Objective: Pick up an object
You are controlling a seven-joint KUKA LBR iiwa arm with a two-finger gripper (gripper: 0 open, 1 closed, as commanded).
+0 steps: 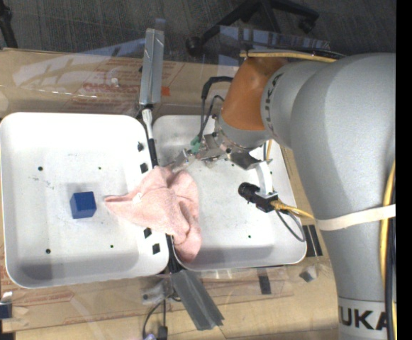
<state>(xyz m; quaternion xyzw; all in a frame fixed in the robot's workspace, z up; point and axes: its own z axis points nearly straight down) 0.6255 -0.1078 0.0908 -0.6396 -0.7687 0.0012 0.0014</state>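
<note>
A pink cloth [164, 205] lies draped over the divider between the left bin [21, 147] and the right bin [280, 250]. The gripper [191, 154] sits at the cloth's upper edge; its grip cannot be made out. A blue cube [83, 205] rests left of the cloth.
</note>
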